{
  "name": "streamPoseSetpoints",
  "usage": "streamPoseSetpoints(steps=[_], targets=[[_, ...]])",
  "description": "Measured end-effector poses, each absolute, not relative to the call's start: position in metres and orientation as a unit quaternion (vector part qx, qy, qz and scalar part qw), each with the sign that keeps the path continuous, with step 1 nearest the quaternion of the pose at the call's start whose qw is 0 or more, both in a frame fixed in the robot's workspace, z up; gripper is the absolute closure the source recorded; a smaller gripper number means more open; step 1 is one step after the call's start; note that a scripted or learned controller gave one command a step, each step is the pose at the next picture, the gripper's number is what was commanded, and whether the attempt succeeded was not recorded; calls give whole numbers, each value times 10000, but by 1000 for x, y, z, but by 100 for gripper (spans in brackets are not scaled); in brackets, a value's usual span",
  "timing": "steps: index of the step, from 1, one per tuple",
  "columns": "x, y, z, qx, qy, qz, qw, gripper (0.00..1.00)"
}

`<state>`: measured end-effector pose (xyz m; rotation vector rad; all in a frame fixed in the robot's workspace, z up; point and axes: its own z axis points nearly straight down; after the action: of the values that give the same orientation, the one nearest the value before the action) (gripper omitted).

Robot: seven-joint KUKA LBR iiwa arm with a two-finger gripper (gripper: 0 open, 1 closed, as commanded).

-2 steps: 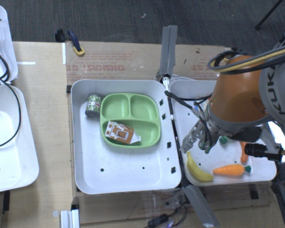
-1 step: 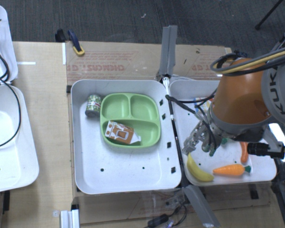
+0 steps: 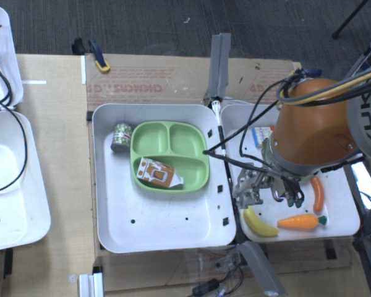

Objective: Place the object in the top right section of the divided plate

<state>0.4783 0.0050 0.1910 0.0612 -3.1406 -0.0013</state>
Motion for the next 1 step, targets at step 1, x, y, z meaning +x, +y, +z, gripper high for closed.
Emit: streamPoseSetpoints(steps=[1], targets=[[482, 10, 207, 2211, -9753, -6, -15, 100]])
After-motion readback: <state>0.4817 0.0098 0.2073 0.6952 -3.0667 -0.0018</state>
